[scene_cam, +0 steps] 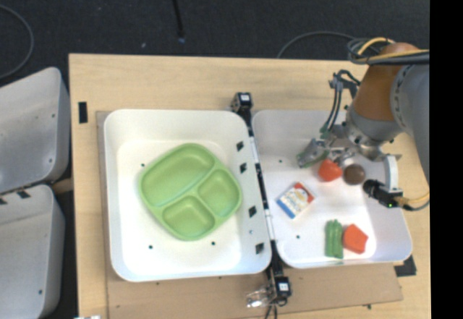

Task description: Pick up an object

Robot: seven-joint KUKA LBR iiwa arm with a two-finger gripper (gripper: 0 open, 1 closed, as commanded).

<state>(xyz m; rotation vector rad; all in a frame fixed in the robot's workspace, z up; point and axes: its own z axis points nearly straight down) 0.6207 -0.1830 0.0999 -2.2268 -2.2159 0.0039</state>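
Observation:
The right bin (289, 129) holds several small objects. A red-orange ball (330, 171) lies beside a brown ball (354, 174). A white, blue and red packet (294, 200) sits near the bin's middle. Toward the front lie a green oblong piece (333, 239) and an orange block (355, 238). My gripper (323, 153) hangs low over the bin, right above the red-orange ball, its grey fingers (309, 155) spread to the left of that ball. Nothing is visible between the fingers.
The left bin (123, 252) holds a green three-compartment plate (189, 191). A row of black clips (254, 187) marks the divider between the bins. The arm's orange band (376, 93) and cables rise over the right bin's far right corner.

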